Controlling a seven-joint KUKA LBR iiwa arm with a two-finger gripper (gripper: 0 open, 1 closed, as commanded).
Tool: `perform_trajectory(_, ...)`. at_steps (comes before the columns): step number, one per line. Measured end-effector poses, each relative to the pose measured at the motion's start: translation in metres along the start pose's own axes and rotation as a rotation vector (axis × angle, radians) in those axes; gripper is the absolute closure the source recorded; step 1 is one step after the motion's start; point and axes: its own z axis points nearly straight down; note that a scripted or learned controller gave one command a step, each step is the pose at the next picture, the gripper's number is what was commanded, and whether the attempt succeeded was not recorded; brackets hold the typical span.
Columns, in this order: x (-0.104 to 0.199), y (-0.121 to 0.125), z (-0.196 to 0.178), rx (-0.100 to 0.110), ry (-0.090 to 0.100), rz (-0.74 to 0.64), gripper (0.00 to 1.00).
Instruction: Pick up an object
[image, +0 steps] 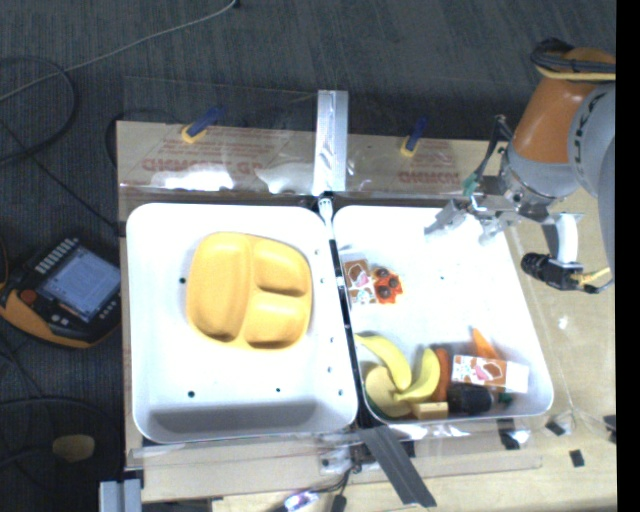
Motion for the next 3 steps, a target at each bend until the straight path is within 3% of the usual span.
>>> perform_trajectory(1,0.057,0.004,0.097,-0.004,-0.005,-0.033,0.00)
perform_trajectory(2,0.064,-0.035,0.096,-0.011,-0.007,-0.063,0.00)
perform_trajectory(3,0.058,0.015,0.098,-0.010,-0.004,-0.165,0.00)
